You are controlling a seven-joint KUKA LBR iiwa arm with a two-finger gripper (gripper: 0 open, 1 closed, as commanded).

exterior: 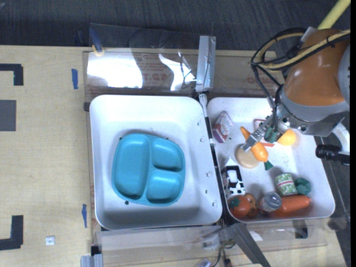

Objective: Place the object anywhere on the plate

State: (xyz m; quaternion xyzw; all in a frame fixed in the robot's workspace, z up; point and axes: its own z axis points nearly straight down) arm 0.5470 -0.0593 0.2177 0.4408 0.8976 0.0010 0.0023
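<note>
The blue plate (148,168) sits in the middle of the left bin (111,113) — a sectioned thing, one long compartment on its left and two smaller ones on its right, with nothing on it.

Over in the right bin (317,171) the gripper (261,138) is down near the bin's centre, its fingers closed around a small orange carrot-like piece (254,142) that shows between them, slanting from upper left to lower right. Just below it lies a pale round object (247,157), touching or nearly so — hard to say which. A yellow piece (287,137) sits just right of the gripper.

Along the bin's near edge: a tomato-like red piece (243,204), a grey can (271,201), a long carrot (293,204), a green-labelled can (285,183). A pinkish packet (223,125) lies by the left wall.
</note>
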